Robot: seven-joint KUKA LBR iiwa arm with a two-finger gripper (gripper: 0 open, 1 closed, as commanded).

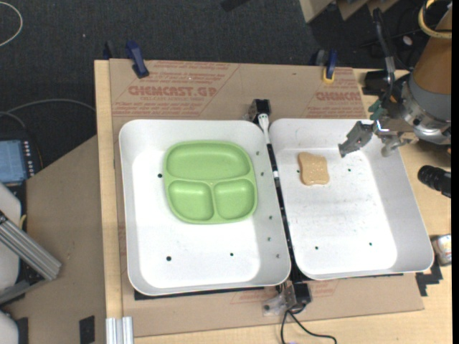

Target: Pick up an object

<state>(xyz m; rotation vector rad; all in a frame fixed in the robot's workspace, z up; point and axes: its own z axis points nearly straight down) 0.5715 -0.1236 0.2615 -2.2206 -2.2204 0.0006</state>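
A small tan, toast-like piece [313, 169] lies flat in the upper left part of the right bin [373, 228]. A green divided tray [210, 180] with three compartments rests in the left bin [143, 235]. My gripper [371, 143] hangs over the upper right part of the right bin, to the right of the tan piece and apart from it. Its fingers [353, 140] are spread open with nothing between them.
The two white bins meet along a ridge [276, 192] in the middle of the cardboard-covered bench [186, 84]. Blue and yellow clamps [136, 57] hold the board's far edge. The arm's body [430, 84] fills the upper right corner.
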